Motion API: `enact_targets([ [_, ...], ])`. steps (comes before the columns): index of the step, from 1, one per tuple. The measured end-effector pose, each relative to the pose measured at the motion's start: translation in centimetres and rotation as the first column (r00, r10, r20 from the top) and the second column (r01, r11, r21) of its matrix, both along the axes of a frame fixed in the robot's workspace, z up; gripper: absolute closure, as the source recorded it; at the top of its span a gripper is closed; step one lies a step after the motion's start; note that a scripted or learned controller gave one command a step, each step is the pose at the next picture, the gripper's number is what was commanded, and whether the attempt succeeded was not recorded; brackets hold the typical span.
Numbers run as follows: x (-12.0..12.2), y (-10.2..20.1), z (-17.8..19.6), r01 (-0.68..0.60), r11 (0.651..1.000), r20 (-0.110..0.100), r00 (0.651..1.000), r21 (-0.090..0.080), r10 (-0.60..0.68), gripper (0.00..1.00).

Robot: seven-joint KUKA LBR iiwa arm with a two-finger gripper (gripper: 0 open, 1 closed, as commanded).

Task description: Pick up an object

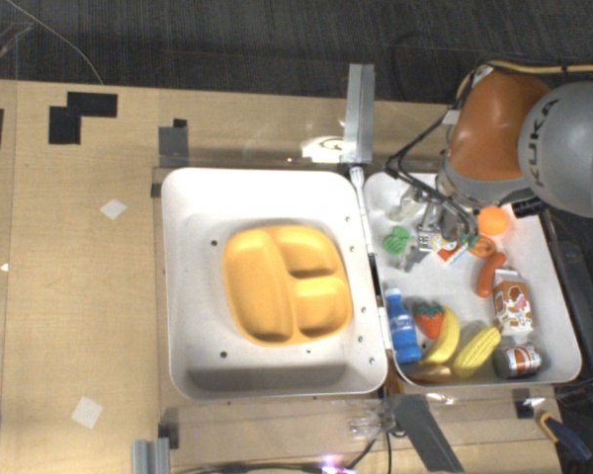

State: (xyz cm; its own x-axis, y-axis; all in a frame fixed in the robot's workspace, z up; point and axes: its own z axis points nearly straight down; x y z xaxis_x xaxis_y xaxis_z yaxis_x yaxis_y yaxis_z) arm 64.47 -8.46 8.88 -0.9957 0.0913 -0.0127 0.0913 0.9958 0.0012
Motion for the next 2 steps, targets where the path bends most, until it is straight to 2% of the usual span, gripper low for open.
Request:
enact_targets([
  [1,-1.74,-0.52,0.02,0.161,0.987,0.000,0.987,0.002,-0.161,0.00],
  [2,-1.11,-1.17,-0.02,0.391,0.920,-0.001,0.920,0.004,-0.391,0.00],
])
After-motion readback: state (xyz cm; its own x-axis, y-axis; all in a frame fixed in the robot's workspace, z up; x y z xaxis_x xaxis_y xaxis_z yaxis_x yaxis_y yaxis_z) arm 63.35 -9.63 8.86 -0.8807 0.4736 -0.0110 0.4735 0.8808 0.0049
